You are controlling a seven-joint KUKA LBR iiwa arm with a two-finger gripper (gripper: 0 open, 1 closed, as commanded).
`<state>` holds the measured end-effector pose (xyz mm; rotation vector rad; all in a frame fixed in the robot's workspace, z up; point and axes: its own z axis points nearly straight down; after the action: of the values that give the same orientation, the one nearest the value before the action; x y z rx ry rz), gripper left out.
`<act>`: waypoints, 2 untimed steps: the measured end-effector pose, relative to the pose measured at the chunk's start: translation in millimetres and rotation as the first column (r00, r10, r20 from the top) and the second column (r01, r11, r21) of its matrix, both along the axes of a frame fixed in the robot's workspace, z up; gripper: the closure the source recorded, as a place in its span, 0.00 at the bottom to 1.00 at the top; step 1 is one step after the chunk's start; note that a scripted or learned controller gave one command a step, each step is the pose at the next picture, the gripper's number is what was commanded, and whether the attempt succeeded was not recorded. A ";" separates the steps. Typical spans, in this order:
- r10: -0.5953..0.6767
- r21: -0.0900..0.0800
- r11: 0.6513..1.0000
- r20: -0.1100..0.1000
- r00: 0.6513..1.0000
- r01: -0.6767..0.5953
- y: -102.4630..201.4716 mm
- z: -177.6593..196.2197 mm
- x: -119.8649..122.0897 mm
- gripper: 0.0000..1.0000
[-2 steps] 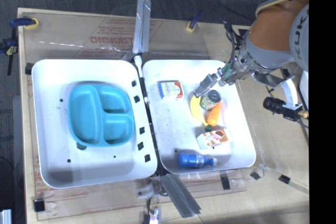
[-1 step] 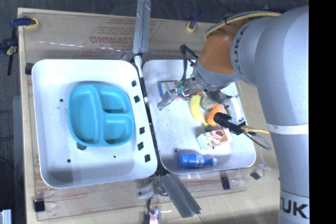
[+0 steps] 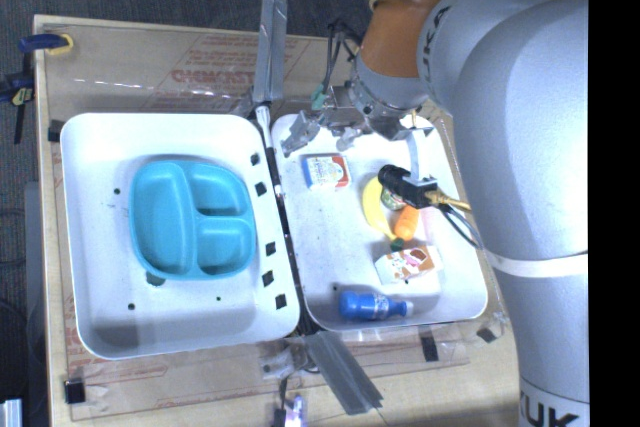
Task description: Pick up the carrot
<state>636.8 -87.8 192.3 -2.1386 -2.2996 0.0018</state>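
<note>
The carrot (image 3: 405, 222) is a short orange piece in the right bin (image 3: 330, 245), lying against the right side of a yellow banana (image 3: 372, 205). Its upper end is partly covered by the robot's own hardware. My gripper (image 3: 320, 136) hangs over the far left corner of the right bin, up and to the left of the carrot and well apart from it. Its fingers (image 3: 293, 139) are spread open with nothing between them, just above a small white carton (image 3: 326, 172).
In the right bin, a snack packet (image 3: 407, 264) lies just below the carrot and a blue bottle (image 3: 370, 305) rests near the front wall. The left bin (image 3: 90, 215) holds a blue divided tray (image 3: 192, 218). The big grey arm (image 3: 510, 115) overhangs the right bin's right side.
</note>
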 end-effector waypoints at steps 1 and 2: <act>-0.013 0.000 1.000 0.001 1.000 0.013 -4.0 9.6 20.4 0.00; -0.006 0.001 1.000 -0.002 1.000 0.006 -77.9 1.8 -4.9 0.00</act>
<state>631.9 -165.7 194.1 -2.1445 -2.2912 0.0034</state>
